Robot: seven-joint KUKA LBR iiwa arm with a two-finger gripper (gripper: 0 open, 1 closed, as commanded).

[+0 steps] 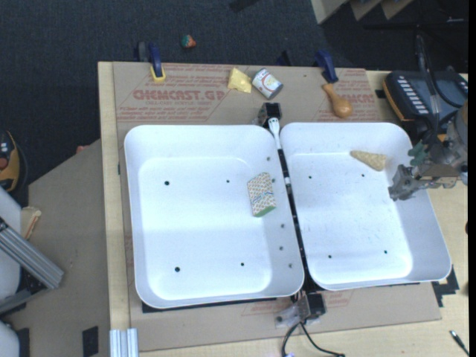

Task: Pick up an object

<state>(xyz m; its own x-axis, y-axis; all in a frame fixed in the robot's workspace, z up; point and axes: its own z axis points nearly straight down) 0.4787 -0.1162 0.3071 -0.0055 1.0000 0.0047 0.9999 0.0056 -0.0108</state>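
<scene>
Over in the left bin, a small patterned block lies near the right wall, by the seam between the two bins. A tan cone-shaped piece rests in the right bin, toward its upper right corner. The gripper sits at the right bin's right edge, below and to the right of the cone and apart from it; nothing shows between its fingers, and whether they are spread or closed I cannot tell. Both bins lie on a brown board on the surface. Behind the bins are a yellow wedge, a small white box, a tan pear-shaped object and two blue clamps. Dark carpet lies beyond.
</scene>
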